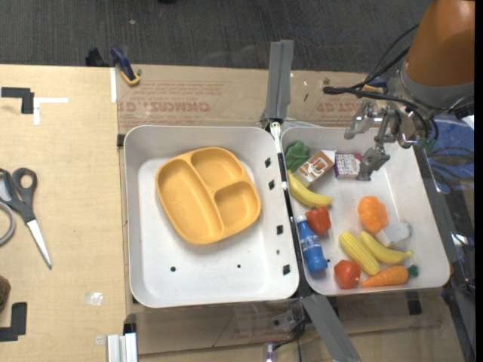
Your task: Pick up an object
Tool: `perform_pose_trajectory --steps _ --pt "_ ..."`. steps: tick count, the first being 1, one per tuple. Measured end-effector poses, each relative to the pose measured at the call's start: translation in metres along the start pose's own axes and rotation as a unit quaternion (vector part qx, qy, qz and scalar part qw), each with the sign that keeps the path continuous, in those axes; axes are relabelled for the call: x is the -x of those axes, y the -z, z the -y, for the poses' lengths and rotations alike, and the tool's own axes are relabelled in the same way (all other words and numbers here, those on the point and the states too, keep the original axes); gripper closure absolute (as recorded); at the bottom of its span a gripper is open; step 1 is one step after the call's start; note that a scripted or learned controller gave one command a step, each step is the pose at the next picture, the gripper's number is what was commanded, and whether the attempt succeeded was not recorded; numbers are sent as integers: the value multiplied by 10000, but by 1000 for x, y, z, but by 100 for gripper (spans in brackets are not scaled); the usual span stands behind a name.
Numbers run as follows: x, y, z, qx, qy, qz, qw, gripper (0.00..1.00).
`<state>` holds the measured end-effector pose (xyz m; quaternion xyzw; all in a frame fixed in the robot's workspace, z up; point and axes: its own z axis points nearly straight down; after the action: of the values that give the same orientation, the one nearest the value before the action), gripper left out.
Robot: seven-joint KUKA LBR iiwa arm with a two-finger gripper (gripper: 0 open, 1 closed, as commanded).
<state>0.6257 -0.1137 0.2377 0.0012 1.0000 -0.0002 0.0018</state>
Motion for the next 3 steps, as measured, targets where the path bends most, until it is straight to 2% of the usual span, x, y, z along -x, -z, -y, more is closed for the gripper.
perform_pose_trajectory --steps 1,2,3 --pt "-66 -145 14 -2 62 0 10000 0" --pt "35 -144 47 -5 120 11 9999 0" --pt "-42 -145 64 1 -333 0 9994 0"
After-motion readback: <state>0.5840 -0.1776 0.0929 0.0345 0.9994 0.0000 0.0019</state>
